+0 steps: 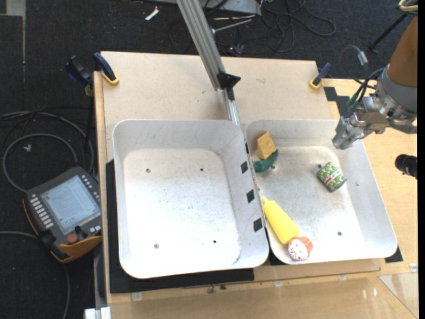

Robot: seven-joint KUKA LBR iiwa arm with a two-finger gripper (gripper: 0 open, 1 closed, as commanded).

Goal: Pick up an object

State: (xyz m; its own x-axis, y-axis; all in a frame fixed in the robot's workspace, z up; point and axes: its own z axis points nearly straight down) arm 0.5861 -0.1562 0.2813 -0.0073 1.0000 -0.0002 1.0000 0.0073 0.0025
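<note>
Landmark: we take the right bin [372,198] as our reference; it sits on the desk [172,88] with its left rim touching the left bin [126,178].
Arm: we see the grey arm [405,65] come in over the right bin's upper right corner.
Jaws: we place the jaws [343,138] above the right bin's upper right rim, pointing down and to the left; we cannot tell how they stand, and we see nothing between them.
Green can: we find a small green patterned can [331,176] lying on its side in the right bin's upper right part, near the jaws but apart from them.
Yellow block: a yellow block [265,144] rests in the right bin's upper left corner, against a dark green piece [263,164] just below it.
Yellow cylinder: a long yellow cylinder [279,220] lies slantwise along the right bin's left wall, low down.
Red and white piece: a small red and white piece [299,248] lies at the cylinder's lower end, near the right bin's bottom rim.
Pendant: we see a control pendant [63,208] on the floor, well to the left of both bins.
Rail: a grey metal rail [199,32] slants down to the upper end of the seam between the bins.
</note>
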